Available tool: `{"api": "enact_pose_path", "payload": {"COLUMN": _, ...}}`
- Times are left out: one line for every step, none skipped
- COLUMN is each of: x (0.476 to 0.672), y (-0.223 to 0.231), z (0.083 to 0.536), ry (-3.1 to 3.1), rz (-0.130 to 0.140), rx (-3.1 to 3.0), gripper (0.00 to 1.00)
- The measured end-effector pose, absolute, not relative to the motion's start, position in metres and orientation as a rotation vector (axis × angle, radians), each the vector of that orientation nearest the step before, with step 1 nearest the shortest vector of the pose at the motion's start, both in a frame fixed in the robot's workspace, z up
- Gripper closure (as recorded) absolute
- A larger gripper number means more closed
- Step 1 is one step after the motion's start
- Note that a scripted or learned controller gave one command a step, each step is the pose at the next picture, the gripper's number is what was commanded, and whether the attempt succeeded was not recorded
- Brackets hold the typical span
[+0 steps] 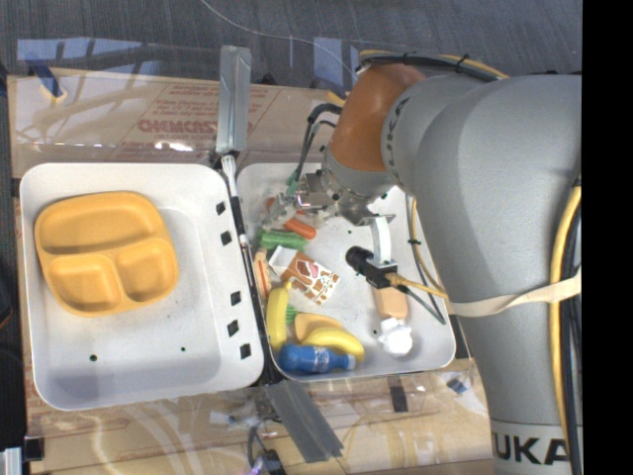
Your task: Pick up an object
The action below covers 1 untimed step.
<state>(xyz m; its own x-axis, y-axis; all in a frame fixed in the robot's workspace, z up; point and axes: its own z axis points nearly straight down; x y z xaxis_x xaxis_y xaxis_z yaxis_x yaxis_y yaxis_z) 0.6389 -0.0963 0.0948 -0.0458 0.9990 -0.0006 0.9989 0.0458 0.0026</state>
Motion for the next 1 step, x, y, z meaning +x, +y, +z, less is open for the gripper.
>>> {"api": "enact_pose_path", "payload": {"x": 0.6395, "y": -0.0955, "z": 0.1051, "ry": 2.276, "rz": 0.002, "rx": 2.164, "gripper": 1.00}}
